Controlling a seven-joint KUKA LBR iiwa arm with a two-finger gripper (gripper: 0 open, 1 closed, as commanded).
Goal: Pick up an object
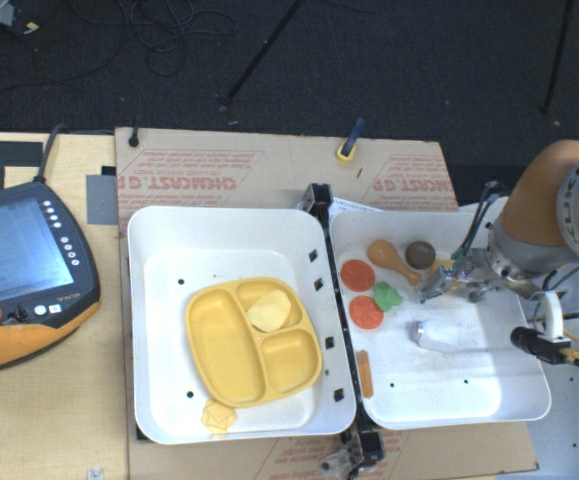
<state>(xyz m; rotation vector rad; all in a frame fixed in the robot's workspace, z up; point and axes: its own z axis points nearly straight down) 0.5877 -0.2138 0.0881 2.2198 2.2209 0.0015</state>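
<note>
Over the right bin point(529, 403), the tool point(437, 286) hangs beside the wooden spoon point(402, 259) and green toy point(387, 295); its grip state cannot be told. A clean pick probably needs centring over one item, clear of neighbours.

The arm point(544, 223) shows at three o'clock as a rounded shell, orange-brown on its bulging upper part and pale grey along its outer rim. Below the orange band sits a grey metallic wrist section. A thin dark cable loops up from the wrist at about ten o'clock of the shell. The hand point(439, 286) is a small cluster of grey and dark metal parts with a speck of green. A black-tipped white fitting juts at five o'clock.
</note>
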